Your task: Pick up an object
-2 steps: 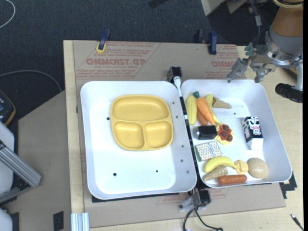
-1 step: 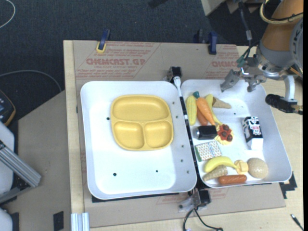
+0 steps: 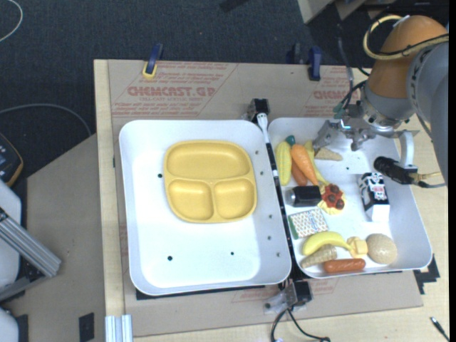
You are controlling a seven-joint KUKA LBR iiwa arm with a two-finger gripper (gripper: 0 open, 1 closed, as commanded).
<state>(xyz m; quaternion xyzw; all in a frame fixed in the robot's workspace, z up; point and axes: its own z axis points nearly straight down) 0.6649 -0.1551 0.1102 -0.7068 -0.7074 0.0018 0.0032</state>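
Observation:
My gripper hangs over the far part of the right bin, open, with nothing between its fingers. Just below it lies a pale wedge-shaped piece. To its left are a carrot and a yellow corn-like piece. A black block and a red and yellow item lie mid-bin. A black-and-white carton stands at the right.
Near the right bin's front edge lie a patterned packet, a banana, a sausage and a tan round item. The left bin holds a yellow divided tray.

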